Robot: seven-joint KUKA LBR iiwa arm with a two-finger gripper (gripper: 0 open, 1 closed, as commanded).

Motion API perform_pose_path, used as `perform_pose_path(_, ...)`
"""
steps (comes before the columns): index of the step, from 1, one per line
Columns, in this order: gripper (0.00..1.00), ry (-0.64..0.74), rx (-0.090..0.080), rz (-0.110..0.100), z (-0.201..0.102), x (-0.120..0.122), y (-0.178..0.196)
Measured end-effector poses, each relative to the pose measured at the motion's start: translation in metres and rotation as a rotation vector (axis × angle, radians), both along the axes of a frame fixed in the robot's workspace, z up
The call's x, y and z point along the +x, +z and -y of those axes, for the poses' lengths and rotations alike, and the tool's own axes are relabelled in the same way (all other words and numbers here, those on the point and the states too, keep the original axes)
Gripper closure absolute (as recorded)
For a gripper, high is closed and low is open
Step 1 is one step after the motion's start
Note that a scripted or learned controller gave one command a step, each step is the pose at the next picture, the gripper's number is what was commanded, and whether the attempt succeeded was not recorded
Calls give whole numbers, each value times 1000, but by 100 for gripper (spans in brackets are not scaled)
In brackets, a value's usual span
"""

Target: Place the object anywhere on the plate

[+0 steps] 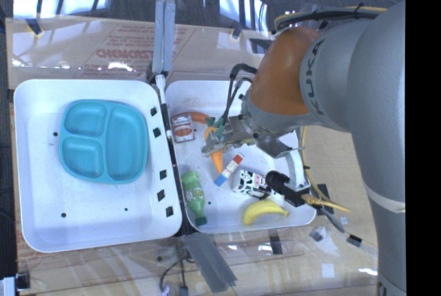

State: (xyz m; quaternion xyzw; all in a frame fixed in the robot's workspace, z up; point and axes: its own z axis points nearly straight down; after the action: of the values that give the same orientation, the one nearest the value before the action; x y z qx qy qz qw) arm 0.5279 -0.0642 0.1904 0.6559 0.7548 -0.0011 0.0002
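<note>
A light blue divided plate (105, 140) lies in the left bin (34, 219). My gripper (216, 138) hangs low over the middle of the right bin (227, 222), far from the plate. Right below and beside it lie an orange carrot-like piece (217, 162) and a blue, white and red marker (228, 170). A small red and white can (182, 128) and another orange piece (198, 117) sit just to the gripper's left. Nothing can be seen held in the gripper; the wrist hides part of the bin behind it.
A green bottle (193, 193) lies along the right bin's left wall. A yellow banana (264, 210) and a black-and-white patterned item (249, 182) rest near its front edge. A raised divider (165, 150) separates the two bins.
</note>
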Motion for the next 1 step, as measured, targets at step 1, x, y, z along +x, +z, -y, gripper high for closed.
perform_pose_path(1, 100, -62, 1, -6, -51, 50, -1)
